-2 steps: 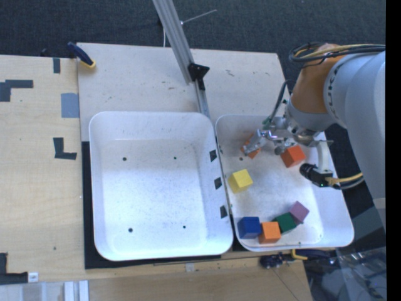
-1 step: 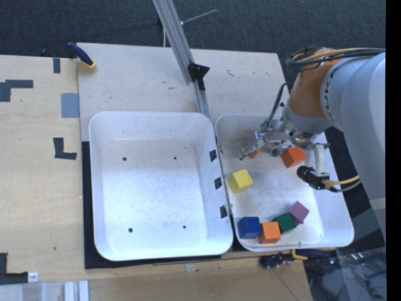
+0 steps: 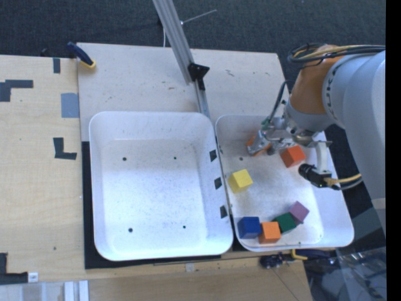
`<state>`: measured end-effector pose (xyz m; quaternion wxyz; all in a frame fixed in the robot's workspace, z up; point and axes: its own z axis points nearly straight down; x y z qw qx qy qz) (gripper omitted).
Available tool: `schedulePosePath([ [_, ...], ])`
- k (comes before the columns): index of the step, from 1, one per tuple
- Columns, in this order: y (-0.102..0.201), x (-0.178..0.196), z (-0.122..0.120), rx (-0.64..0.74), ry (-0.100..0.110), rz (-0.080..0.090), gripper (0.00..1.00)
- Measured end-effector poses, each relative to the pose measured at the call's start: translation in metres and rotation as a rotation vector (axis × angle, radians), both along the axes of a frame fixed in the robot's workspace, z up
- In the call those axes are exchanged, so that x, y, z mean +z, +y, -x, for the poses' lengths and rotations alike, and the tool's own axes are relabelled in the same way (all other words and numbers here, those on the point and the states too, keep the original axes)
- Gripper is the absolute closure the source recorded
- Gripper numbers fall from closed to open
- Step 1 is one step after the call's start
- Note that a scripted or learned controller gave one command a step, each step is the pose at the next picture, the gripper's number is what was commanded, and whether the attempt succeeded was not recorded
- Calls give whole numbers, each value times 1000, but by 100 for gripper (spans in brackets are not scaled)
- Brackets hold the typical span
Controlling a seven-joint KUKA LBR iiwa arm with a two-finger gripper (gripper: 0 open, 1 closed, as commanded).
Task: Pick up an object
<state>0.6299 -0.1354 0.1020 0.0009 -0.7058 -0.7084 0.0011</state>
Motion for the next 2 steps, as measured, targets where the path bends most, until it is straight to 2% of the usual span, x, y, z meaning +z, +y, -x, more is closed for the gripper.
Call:
schedulePosePath([
  [1, -1, 63, 1, -2, -7, 1, 100],
  [2, -1, 106, -2, -2, -5, 0, 100],
])
